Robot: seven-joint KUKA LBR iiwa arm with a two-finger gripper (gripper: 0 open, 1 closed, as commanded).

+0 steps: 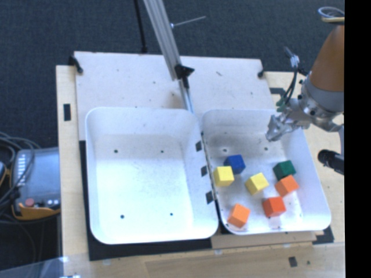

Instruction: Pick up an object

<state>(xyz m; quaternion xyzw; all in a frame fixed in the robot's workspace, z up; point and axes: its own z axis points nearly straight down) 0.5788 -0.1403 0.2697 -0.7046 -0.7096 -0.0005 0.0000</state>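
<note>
- Seven small blocks, all in the right bin (316, 213): blue block (235, 163), two yellow blocks (224, 175) and (256, 183), green block (284, 169), orange block (287, 185), red-orange block (273, 206), second orange block (239, 215).
- Gripper (274, 131) poised above the bin's far half, reaching in from the right, tips slanting down and to the left in the camera view.
- Whether spread or pressed together: cannot tell; too small and blurred. Nothing seen pinched at the tips.
- Every block lies nearer the camera than the gripper, on the near side of it. None directly beneath.
- Closest candidates: green block, just toward the camera and slightly right of the tips; blue block, toward the camera and to the left. Both apart from the tips by a clear stretch of bare bin floor.
- Green block touching or nearly touching the orange block just below it; hard to say which. Blue block close beside the left yellow block, possibly in contact at one corner.
- No long axis to speak of: cube-like shapes, so approach angle matters less than clearance for the fingers on either side.
- Judgement: pick not yet begun; a travel toward the camera and then a descent needed first.
- Likely risk: neighbours crowding the chosen block, giving a nudge rather than a grip.
- Left bin (93, 155) well away to the gripper's left, of no part in the coming move.
</note>
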